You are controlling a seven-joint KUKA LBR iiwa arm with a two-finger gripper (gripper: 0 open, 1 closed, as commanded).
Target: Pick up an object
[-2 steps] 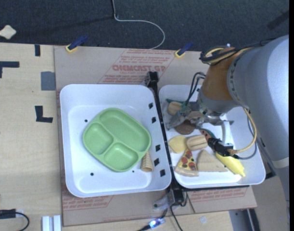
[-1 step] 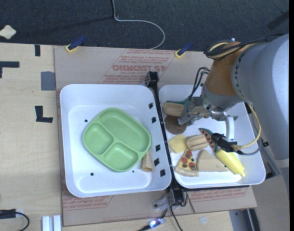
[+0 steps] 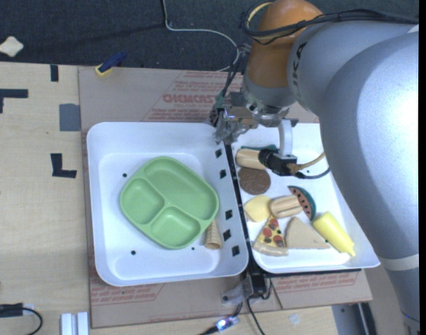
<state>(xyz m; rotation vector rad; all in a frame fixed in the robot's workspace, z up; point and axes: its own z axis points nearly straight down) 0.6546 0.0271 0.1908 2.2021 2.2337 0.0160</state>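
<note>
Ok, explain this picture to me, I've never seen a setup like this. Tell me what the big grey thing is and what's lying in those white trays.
The big grey thing is a robot arm with an orange band, reaching in from the right. One camera looks down at a slant on a bench. Its gripper sits at the top of the divide between two white bins; nothing can be seen held in it. The left bin holds a green divided plate and a small ice-cream cone. The right bin holds toy food: a brown cookie, a pizza slice, a watermelon slice, a yellow piece and others.
</note>
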